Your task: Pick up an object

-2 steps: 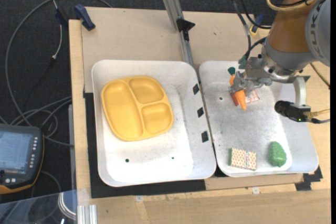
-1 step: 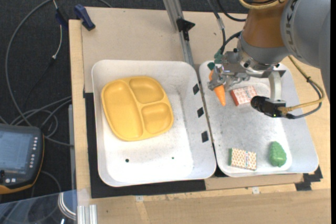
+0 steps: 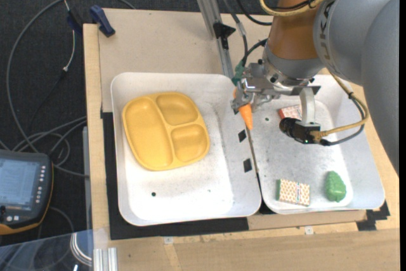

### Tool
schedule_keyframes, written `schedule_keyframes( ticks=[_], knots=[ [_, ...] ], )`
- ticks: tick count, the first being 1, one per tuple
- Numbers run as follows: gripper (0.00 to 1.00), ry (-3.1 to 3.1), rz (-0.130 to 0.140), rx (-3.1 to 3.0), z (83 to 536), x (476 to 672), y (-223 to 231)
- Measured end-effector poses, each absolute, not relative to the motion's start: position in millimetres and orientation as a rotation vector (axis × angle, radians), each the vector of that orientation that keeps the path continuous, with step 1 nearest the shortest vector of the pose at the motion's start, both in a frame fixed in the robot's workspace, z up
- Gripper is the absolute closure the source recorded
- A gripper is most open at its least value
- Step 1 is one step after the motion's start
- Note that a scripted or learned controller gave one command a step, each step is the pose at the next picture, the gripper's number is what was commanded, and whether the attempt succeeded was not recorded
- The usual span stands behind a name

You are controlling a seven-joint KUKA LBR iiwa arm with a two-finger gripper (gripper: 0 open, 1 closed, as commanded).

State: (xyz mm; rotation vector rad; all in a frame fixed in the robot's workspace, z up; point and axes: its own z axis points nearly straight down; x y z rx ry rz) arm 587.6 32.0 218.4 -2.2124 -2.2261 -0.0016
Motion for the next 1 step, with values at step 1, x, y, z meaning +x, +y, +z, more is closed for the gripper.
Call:
schedule_keyframes(
  ticks=[1],
  knots=[
    [1.0, -2.227, -0.003, -2.213, 216.0, 589.9, 85.9]
  ],
)
